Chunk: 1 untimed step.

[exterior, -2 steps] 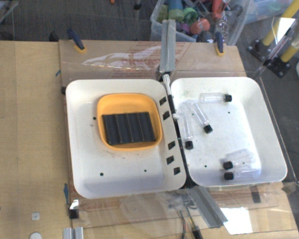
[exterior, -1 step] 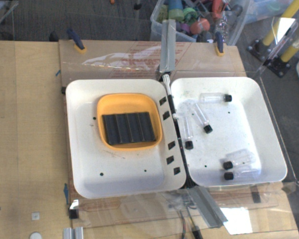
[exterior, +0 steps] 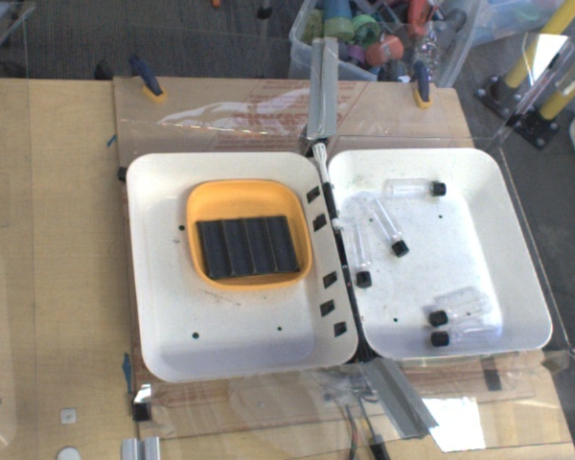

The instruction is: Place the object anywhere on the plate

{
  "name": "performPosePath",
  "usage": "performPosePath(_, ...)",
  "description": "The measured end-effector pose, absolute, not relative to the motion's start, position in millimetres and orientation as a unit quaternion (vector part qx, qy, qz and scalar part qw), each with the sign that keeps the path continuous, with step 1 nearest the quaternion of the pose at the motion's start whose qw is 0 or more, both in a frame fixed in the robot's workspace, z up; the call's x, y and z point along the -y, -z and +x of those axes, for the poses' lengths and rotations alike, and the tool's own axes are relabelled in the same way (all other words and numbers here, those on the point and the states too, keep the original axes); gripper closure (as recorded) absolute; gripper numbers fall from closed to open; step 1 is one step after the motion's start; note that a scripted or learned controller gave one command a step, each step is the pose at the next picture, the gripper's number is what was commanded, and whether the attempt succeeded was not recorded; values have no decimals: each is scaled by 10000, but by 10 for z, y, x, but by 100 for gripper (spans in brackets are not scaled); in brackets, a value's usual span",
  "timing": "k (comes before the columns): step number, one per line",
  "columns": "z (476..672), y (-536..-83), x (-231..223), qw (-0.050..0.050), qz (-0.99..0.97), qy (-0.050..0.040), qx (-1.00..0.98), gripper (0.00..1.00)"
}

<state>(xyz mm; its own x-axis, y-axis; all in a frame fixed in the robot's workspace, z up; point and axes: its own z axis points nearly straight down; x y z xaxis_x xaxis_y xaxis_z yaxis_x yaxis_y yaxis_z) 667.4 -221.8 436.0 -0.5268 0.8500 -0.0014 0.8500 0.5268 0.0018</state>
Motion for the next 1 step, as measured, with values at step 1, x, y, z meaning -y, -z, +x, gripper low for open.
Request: performPosePath(1, 6675, -4365, 2219, 17, 3005, -7, -9538, 100)
